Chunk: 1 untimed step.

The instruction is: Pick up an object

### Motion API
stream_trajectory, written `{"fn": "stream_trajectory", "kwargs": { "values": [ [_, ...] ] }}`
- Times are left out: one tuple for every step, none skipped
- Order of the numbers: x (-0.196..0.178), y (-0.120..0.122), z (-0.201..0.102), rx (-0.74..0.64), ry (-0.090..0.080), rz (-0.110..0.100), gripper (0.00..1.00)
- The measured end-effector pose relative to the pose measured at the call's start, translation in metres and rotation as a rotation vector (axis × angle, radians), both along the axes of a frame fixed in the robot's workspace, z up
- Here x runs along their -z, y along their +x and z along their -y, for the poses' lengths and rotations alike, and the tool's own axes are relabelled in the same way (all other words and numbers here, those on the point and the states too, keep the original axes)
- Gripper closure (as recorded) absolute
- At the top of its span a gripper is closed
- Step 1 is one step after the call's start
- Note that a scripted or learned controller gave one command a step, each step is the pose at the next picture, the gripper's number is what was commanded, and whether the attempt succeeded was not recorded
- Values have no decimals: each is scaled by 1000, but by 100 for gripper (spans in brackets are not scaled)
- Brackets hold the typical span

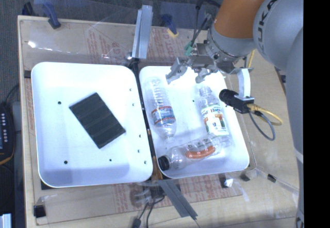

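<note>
You see the two-finger gripper (188, 70) spread open, seemingly empty, above the clear plastic bottles (161, 109); the pick remains outstanding.

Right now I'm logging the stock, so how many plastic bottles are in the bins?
3, all in the right bin: left bottle, right bottle and one lying across the near end, the front bottle. None seems hidden.

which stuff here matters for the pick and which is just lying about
For the job: gripper; three clear plastic bottles in the right bin: left bottle, right bottle, bottom bottle.
Lying about: dark ribbed pad in the left bin; blue clamps.
</note>
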<state>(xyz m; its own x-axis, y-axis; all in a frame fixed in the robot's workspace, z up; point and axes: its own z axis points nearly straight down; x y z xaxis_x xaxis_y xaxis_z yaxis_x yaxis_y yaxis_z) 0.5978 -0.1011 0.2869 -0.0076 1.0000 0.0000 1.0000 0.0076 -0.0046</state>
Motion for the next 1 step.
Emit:
{"fn": "stream_trajectory", "kwargs": {
  "values": [
    [153,-24,87,-71,1,-1,0]
  ]
}}
